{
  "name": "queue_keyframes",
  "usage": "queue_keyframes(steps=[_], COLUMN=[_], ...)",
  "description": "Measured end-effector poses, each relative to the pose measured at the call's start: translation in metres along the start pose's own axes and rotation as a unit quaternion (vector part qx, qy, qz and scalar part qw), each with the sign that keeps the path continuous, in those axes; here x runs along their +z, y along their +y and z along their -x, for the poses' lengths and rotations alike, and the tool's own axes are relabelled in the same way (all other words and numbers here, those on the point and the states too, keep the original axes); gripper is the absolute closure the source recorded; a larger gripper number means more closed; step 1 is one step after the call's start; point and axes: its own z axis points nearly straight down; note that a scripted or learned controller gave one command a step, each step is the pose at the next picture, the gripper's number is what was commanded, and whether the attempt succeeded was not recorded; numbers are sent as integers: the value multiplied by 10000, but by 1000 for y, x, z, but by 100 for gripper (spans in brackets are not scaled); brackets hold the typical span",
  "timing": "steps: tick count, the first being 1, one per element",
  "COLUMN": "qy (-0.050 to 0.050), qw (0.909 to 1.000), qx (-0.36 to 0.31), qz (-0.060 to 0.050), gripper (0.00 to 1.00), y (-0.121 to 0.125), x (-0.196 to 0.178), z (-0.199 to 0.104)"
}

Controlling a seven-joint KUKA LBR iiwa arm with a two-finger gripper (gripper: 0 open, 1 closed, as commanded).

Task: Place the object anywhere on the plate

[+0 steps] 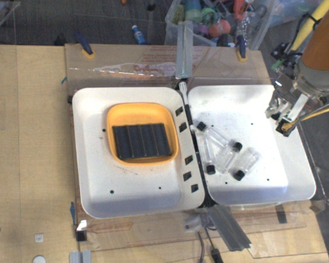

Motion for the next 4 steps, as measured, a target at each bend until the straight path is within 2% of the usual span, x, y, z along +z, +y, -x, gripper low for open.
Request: queue_keyframes(steps=[1, 2, 3, 4], qy=[-8, -13, -15, -16], qw=[9995, 9917, 9784, 9518], qx=[-326, -1288, -2066, -3066], qz=[12, 29, 31, 35], gripper=[100, 100, 100, 100], y=[58, 72, 77, 76], x=[-17, -52, -84, -179], z=[-1, 4, 4, 3])
